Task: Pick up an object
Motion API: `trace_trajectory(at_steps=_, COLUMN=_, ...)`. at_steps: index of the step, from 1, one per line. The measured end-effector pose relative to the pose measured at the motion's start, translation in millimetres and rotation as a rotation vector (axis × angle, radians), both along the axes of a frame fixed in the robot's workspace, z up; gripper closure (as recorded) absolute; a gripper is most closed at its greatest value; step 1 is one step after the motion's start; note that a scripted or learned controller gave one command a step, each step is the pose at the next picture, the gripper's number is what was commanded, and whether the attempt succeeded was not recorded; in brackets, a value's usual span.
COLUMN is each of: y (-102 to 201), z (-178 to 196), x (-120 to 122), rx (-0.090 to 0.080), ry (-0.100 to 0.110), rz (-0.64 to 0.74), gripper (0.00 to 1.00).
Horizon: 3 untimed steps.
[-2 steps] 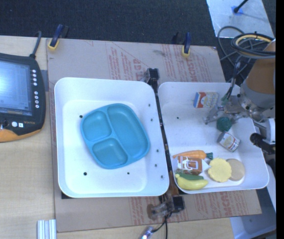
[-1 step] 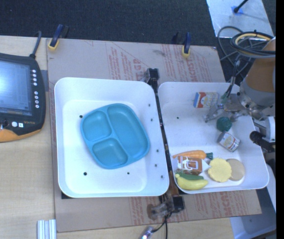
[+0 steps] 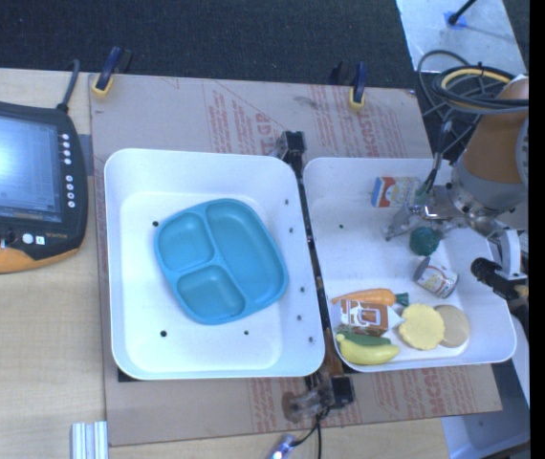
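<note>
Gripper [image 3: 424,220] is hovering over your right bin [image 3: 349,185], just above a dark green ball [image 3: 425,241]. You cannot tell its grip state.

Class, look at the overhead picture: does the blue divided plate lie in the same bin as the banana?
No. The blue divided plate lies in the left bin, while the banana lies in the right bin.

Blue divided tray [image 3: 220,259] in the left bin [image 3: 129,256]; banana [image 3: 368,351], carrot [image 3: 373,297], small can [image 3: 436,279] in the right bin [image 3: 349,189], claw [image 3: 424,220] above a dark green ball [image 3: 425,241].
</note>
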<state>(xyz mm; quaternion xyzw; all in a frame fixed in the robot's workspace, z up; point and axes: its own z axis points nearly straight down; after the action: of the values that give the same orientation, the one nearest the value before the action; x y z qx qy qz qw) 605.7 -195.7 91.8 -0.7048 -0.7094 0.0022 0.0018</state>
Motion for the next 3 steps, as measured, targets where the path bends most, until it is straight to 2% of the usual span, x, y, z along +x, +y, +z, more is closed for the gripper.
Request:
trace_trajectory(at_steps=1, y=27.7, z=-0.2, x=0.9, rx=0.000, ry=0.001, rz=0.000, gripper=0.00)
trace_trajectory(at_steps=2, y=11.8, z=-0.2, x=-28.0, rx=0.000, ry=0.000, rz=-0.001, gripper=0.00)
trace_trajectory(at_steps=3, y=38.3, z=0.3, x=7.5, rx=-0.001, ry=-0.002, rz=0.000, gripper=0.00)
